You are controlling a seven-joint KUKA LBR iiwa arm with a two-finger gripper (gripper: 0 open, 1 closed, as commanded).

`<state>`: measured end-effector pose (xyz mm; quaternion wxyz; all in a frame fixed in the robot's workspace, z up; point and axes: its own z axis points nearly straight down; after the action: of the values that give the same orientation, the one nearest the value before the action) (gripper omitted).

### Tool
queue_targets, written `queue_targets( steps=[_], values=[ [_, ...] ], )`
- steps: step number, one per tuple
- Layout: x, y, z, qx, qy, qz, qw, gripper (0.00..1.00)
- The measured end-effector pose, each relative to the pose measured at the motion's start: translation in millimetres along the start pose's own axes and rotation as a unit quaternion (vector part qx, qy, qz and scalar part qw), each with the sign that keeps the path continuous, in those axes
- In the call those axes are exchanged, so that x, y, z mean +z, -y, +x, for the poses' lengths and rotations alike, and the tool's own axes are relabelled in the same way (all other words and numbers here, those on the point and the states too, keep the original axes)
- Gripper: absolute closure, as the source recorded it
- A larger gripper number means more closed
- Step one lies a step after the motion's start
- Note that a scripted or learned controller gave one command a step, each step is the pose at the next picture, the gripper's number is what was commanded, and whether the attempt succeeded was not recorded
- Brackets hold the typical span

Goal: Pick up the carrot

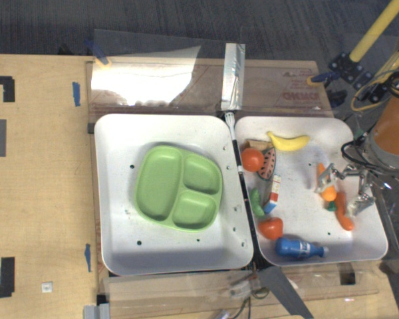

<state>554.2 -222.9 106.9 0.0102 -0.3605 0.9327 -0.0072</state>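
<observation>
Your gripper [346,190] was low in the right bin [306,234], near its right wall, with its fingers [328,176] spread wide around the carrot [343,212], which lay on the bin floor beside a small orange piece [328,193]. You had a banana [287,140], two tomatoes [252,159] and a blue bottle [298,248] further left in that bin. The green plate [178,187] sat in the left bin [113,178].
</observation>
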Motion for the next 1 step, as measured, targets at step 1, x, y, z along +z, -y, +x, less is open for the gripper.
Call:
queue_targets(
  steps=[1],
  values=[
    [16.7, -29.7, 6.8, 0.049, -0.003, -0.006, 0.9988, 0.0]
  ],
)
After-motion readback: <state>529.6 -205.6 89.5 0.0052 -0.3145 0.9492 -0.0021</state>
